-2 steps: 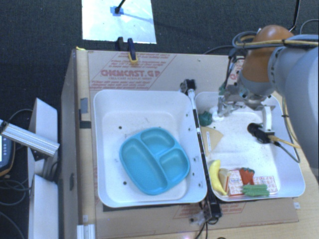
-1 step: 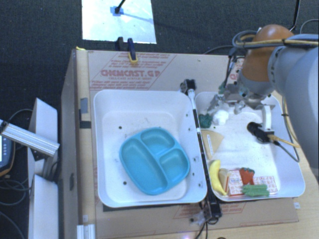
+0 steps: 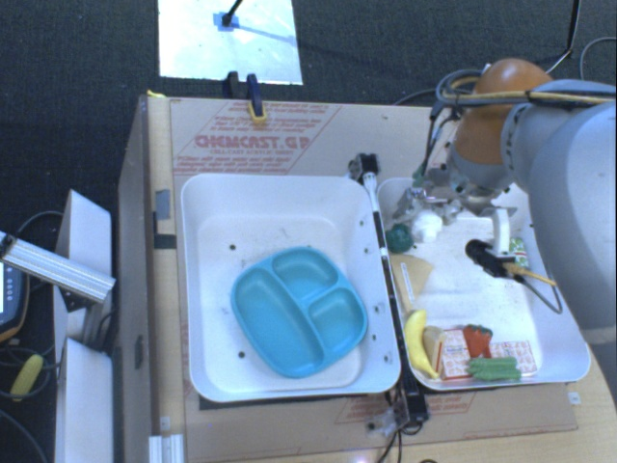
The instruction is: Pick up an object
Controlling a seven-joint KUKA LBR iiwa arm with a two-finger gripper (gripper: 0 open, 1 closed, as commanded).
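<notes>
Here the gripper sits low over a white ball — its jaws I cannot tell — and the round ball may roll off.

- One fixed camera is looking down at a slant from above the bench.
- It is taking in both white bins, left bin and right bin, from moderately near.

Gripper over right bin, blue tray
</notes>
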